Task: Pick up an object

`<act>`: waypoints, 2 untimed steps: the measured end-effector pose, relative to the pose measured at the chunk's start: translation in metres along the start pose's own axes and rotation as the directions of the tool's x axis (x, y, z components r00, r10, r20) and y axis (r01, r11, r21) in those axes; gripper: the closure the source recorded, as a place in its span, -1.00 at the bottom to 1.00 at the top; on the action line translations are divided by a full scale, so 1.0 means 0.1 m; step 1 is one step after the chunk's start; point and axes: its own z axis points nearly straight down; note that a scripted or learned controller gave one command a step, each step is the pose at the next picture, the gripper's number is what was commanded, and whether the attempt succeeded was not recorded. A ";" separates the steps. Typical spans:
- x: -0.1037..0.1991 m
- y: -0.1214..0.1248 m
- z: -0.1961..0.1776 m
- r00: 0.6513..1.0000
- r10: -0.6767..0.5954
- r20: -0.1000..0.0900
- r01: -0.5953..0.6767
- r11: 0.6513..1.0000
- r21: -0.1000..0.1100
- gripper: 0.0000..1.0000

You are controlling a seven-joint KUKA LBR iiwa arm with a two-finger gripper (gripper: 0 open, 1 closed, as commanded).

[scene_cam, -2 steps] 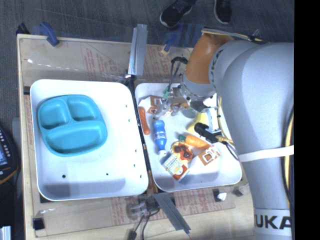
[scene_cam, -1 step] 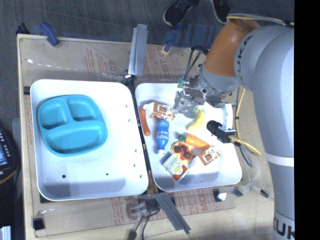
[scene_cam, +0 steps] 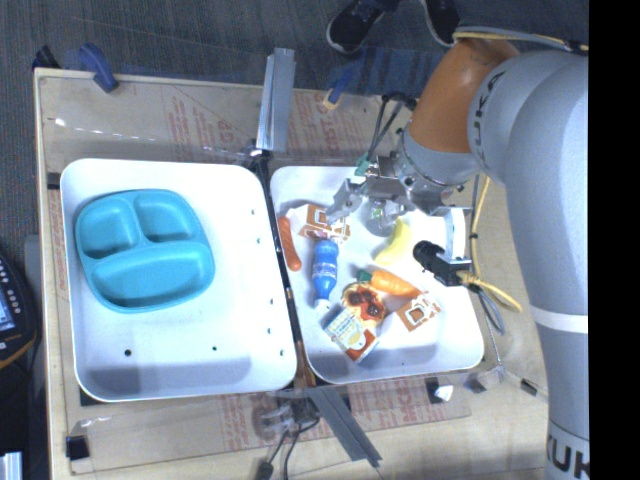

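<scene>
Claw (scene_cam: 362,194) near right bin's (scene_cam: 462,353) back edge (finger state unclear), above toys, bare floor alongside

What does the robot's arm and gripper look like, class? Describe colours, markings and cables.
The arm is thick, rounded and grey, with an orange band above the wrist and dark lettering on its casing. The gripper is small, metallic and grey. A yellowish cable runs alongside.
</scene>
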 end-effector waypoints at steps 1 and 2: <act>0.01 0.00 1.07 1.000 0.022 0.000 -0.022 1.000 0.001 -1.00; 0.02 0.00 1.02 1.000 0.018 -0.001 -0.018 1.000 0.009 1.00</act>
